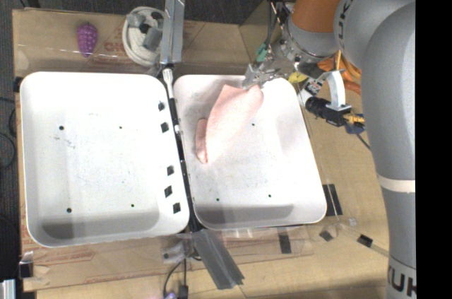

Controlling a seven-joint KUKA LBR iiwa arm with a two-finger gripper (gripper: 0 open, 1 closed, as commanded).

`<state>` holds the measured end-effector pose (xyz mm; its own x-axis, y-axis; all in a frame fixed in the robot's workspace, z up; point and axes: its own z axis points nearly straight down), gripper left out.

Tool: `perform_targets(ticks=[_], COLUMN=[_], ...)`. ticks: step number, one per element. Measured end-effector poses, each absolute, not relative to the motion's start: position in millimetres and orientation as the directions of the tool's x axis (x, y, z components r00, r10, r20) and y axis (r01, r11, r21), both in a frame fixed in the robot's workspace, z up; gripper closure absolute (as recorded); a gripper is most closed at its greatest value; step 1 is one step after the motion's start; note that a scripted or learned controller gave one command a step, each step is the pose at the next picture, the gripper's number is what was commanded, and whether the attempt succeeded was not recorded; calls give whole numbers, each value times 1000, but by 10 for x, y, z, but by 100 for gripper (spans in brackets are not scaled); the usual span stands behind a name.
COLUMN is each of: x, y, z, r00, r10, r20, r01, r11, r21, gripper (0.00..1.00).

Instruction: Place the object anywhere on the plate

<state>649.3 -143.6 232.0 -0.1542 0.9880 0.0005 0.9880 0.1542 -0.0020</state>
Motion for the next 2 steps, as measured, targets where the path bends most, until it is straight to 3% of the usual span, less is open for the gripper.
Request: perform_targets(ticks=[1, 2], x=[6414, 6305], y=[-1013, -581], z=[2379, 2285], r00=[-532, -822], r10=[847, 569], r20=[2, 3], r01=[847, 569], r11=[532, 822], r21=[-4, -3], gripper=[100, 100])
